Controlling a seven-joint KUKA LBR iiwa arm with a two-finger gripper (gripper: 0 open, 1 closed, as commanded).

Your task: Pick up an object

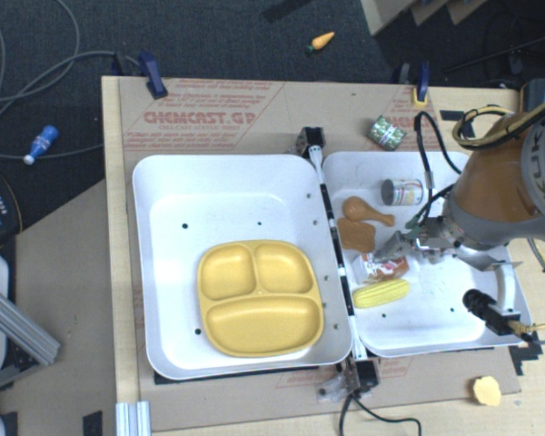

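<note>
A: State the gripper (401, 243) position and its clearances.

B: The gripper sits low in the right bin (436, 321), near the divider between the two bins. Its aperture cannot be told from this view. The open white floor of the bin lies below and to the right of it; the bin's far wall is well above it.

A: List the objects around it.

B: A crinkled red-and-white packet (384, 266) lies just below the gripper, close to touching. A ridged yellow corn cob (381, 292) lies below that. A smooth brown drumstick-shaped piece (363, 212) and a flat brown piece (356, 234) lie just left of it. A small cylindrical jar (401, 192) lies above it.

A: And the left bin (163, 243)?

B: Well to the gripper's left, a glossy yellow three-compartment tray (259, 296) with rounded corners rests there.
</note>
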